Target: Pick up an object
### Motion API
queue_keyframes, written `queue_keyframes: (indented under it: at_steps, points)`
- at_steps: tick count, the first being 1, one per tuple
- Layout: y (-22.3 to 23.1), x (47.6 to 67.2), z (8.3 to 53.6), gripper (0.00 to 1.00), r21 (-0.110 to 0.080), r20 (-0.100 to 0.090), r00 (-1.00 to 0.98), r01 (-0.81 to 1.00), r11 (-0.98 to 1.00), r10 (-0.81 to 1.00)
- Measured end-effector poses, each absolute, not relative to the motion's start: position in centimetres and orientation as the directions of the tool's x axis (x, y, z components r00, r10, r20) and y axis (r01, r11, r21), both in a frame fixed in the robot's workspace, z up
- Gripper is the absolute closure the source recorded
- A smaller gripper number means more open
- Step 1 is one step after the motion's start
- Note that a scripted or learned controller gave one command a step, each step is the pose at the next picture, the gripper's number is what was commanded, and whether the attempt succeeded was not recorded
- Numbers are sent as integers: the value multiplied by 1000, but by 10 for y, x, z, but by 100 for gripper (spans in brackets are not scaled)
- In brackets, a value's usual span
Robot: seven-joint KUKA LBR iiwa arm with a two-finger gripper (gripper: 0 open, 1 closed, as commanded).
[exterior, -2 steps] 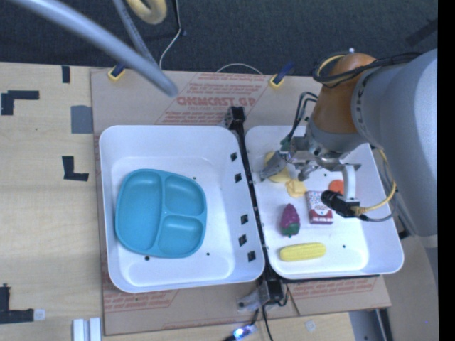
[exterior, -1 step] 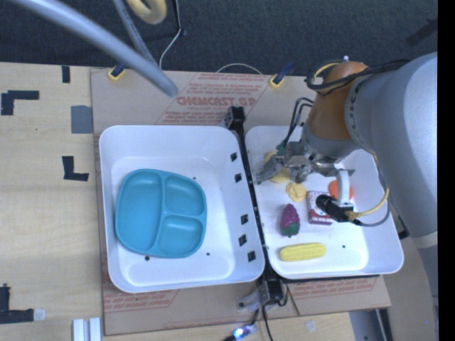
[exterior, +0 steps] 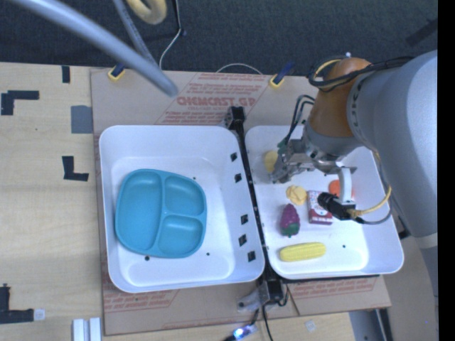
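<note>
in the right bin (exterior: 377, 258), the gripper (exterior: 290, 168) hangs low near the back left corner, close beside a small yellow item (exterior: 271, 160) that is partly hidden by it. whether it is apart or closed i cannot tell; the wrist blocks the tips. no object is seen clamped in it. nearby lie a pale yellow piece (exterior: 296, 194), a purple eggplant toy (exterior: 289, 219), a red and white box (exterior: 318, 209) and a corn cob (exterior: 302, 251) towards the front. the left bin (exterior: 114, 144) carries a blue divided plate (exterior: 161, 212). the risk, as i judge it, is crowding: the toys sit close together, so a closing grip could nudge one aside or pinch two at once, and the small round piece could roll off against the bin wall.
</note>
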State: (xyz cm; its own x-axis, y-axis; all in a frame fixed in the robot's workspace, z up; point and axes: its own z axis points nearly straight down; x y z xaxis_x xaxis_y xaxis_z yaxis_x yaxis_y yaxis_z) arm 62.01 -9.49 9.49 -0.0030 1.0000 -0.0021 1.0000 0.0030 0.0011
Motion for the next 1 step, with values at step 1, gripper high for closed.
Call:
queue_keyframes:
  at_steps: [1]
  points:
    - [-97,628,154,100,3,-1,-2,1000,2,1000]
